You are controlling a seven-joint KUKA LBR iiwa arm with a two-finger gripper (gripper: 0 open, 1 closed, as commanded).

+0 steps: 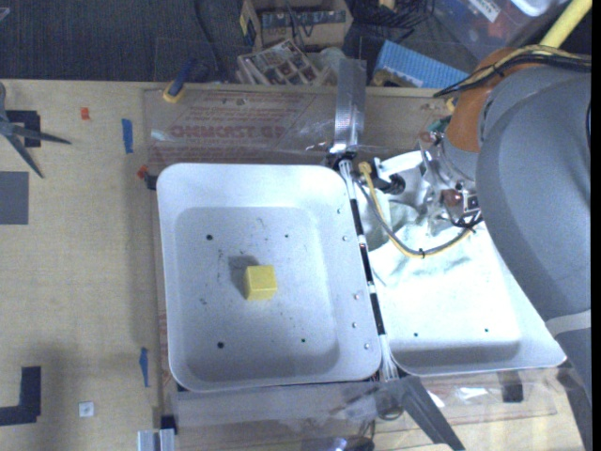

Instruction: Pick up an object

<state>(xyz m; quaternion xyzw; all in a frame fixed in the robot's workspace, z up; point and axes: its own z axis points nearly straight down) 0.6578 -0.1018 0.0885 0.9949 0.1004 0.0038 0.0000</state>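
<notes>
Bins: two shallow white plastic bins, left (188,205) and right (470,327), touching.
Object: one small yellow foam cube (261,282), middle of left bin.
Arm: one grey robot arm (535,177), over right bin.
Grip: cannot tell.

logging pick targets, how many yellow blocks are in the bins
1: a yellow block lies near the middle of the left bin. The arm covers part of the right bin, so another could be hidden there.
</notes>
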